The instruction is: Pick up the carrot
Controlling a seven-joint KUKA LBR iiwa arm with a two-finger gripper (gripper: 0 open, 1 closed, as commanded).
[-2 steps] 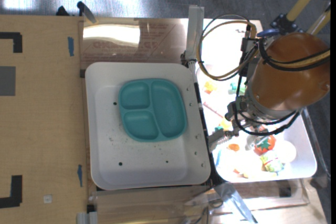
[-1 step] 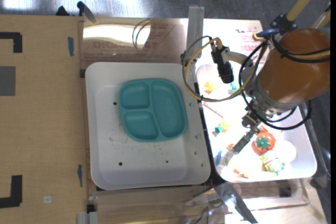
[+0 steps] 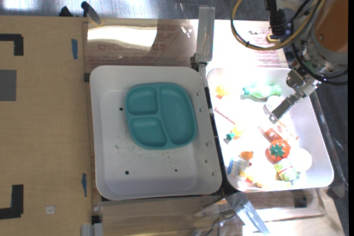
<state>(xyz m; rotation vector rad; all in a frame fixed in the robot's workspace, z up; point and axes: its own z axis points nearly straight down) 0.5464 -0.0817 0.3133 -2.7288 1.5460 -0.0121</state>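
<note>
One fixed camera looks down from above the bench at a slant, far enough back to take in both white bins: the left bin (image 3: 105, 135) with its teal divided plate (image 3: 161, 115) sits mid-frame, the right bin (image 3: 321, 141) toward the right side, where the arm (image 3: 326, 36) reaches in.

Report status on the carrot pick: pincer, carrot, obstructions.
Pincer above right bin, nothing seen between its fingers. Carrot not made out for sure among the small toys. Tomato and green bottle lie close by.
</note>
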